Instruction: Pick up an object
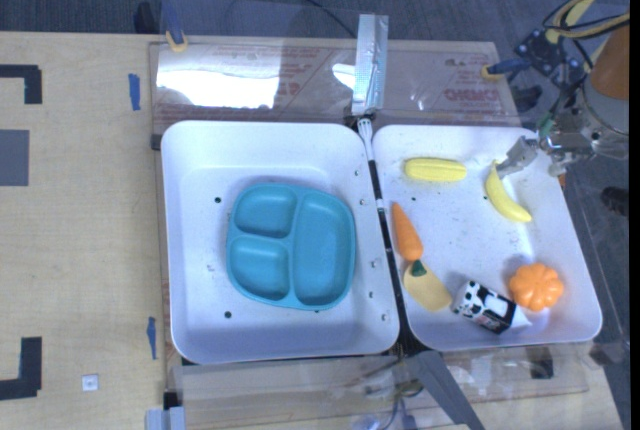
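A: How far along is the pick?

B: By my reading it has barely begun. The grey two-finger gripper [522, 156] sits at the upper right edge of the right-hand shallow white bin [580, 258], and nothing lies between its fingers. Whether they are spread or closed I cannot tell; the tips are too small and blurred against the white wall.

A: So every object is unlifted?

B: As far as I can see, yes. Closest to the gripper, just below and a little to its left, is a curved yellow plastic banana [507, 197], lying in the bin. Further to its left is a stubby yellow corn-like piece [435, 170]. Well below and left of it lie an orange plastic carrot [406, 232] and a pale yellow pear-shaped toy [427, 287]. Beyond those, near the bin's lower edge, sit a small black-and-white cow-patterned toy [484, 305] and a round orange pumpkin toy [537, 286], close together.

A: And the other bin?

B: The left-hand shallow white bin [190, 248], well away from the gripper, holds a turquoise plastic divided plate [292, 244] with three compartments, all bare.

A: What's left?

B: Everything, I'd judge: descend, close on something, lift. The banana looks the likeliest target.
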`<state>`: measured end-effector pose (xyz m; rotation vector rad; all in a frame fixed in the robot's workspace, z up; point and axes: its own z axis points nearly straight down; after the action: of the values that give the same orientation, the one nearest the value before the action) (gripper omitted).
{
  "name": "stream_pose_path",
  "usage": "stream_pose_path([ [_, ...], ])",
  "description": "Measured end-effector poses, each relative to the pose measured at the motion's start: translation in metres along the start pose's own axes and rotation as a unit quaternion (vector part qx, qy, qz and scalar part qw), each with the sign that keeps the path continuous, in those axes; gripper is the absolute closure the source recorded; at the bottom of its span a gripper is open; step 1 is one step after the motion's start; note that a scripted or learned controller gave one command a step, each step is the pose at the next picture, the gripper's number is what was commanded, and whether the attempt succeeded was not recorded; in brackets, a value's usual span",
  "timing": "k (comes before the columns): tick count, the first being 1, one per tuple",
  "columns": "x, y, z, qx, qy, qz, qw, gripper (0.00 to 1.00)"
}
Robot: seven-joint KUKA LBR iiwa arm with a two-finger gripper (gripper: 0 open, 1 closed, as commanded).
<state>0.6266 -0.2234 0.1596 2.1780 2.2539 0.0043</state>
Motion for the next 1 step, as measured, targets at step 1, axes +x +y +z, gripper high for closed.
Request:
stream_pose_path([
  [1,0.0018,0.0002,0.0173,-0.005,-0.001,-0.016,0.9999,0.0],
])
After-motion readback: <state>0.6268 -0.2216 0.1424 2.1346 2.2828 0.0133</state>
